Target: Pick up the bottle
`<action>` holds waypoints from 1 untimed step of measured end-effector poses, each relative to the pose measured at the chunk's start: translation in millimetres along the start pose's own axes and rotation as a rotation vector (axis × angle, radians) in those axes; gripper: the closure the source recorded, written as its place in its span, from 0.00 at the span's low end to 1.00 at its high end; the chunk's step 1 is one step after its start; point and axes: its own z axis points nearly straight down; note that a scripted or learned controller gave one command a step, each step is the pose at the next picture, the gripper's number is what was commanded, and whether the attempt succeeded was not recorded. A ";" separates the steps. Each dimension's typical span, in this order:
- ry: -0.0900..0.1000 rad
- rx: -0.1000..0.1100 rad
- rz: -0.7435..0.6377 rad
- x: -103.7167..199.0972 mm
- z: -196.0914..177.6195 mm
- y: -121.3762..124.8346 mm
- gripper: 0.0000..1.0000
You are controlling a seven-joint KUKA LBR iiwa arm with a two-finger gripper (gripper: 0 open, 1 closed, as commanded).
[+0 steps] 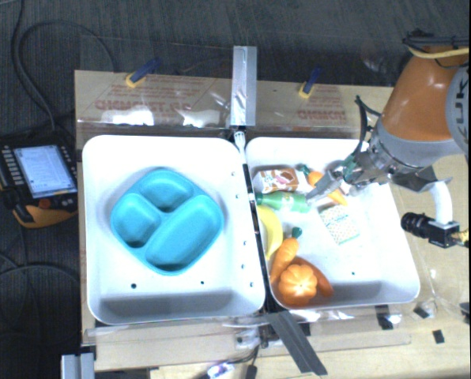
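Observation:
The bottle point(283, 202) is green and lies on its side in the right bin point(378, 267), near the bin's left wall and below a snack packet point(276, 180). My gripper point(335, 183) hangs low over the upper middle of the right bin, just right of the bottle's right end. Small orange pieces show close around the gripper tip. Nothing visibly hangs from the gripper.
A banana point(270, 229), a carrot point(285, 251) and an orange fruit point(299, 283) crowd the right bin's lower left. A small speckled card point(340, 226) lies mid-bin. The left bin point(101, 290) holds a blue divided tray point(167, 219).

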 end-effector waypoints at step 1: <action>0.000 -0.001 -0.526 33.9 48.9 51.6 0.00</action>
